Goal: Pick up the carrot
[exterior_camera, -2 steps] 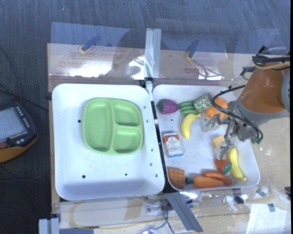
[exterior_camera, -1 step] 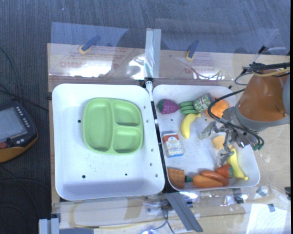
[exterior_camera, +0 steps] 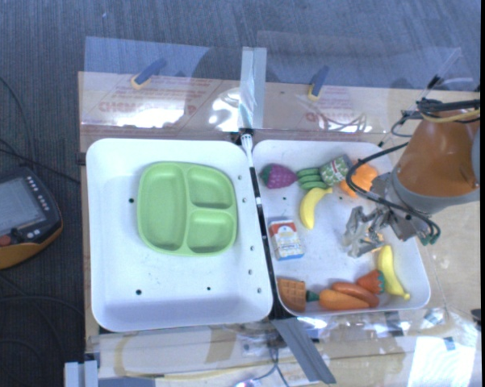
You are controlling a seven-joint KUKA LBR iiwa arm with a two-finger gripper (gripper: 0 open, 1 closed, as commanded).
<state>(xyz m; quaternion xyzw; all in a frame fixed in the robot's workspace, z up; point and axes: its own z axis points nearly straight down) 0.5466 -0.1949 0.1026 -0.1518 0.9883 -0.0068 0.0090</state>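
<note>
The carrot (exterior_camera: 344, 297) is orange with a green stub and lies along the front wall of the right bin (exterior_camera: 336, 260), next to another orange-red piece. My gripper (exterior_camera: 361, 234) hangs over the right bin's middle right, above and behind the carrot, well apart from it. Its metal fingers (exterior_camera: 354, 226) point down and stand spread, with nothing between them.
The right bin also holds a purple grape bunch (exterior_camera: 279, 176), two bananas (exterior_camera: 310, 205) (exterior_camera: 390, 271), a green vegetable (exterior_camera: 312, 176), an orange (exterior_camera: 361, 177), a small carton (exterior_camera: 284, 239) and a waffle piece (exterior_camera: 290, 293). A green divided plate (exterior_camera: 187, 208) sits in the left bin.
</note>
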